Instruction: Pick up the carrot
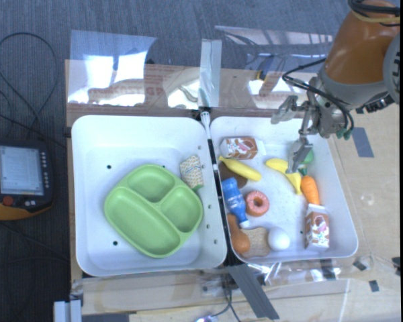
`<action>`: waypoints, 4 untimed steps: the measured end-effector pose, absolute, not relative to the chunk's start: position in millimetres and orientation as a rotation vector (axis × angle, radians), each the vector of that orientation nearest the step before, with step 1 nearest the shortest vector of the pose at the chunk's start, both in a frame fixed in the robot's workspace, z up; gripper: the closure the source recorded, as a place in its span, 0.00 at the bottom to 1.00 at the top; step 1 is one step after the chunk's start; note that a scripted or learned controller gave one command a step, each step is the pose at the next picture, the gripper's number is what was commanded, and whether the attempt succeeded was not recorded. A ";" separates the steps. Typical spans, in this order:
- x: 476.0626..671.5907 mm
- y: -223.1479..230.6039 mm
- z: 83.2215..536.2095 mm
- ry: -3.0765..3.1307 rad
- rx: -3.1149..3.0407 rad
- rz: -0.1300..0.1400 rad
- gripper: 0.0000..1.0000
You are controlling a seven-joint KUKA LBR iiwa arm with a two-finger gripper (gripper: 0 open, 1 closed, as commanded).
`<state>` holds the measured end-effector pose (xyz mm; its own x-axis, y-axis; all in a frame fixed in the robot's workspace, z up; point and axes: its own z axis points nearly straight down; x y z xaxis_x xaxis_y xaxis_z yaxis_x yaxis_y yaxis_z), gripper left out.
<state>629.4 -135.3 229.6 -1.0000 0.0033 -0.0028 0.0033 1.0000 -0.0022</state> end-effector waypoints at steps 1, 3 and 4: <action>567.1 -176.9 104.8 3.083 -0.634 0.005 0.00; 546.7 -186.7 102.2 3.063 -0.603 -0.012 1.00; 556.5 -149.4 215.0 3.098 -0.429 -0.006 1.00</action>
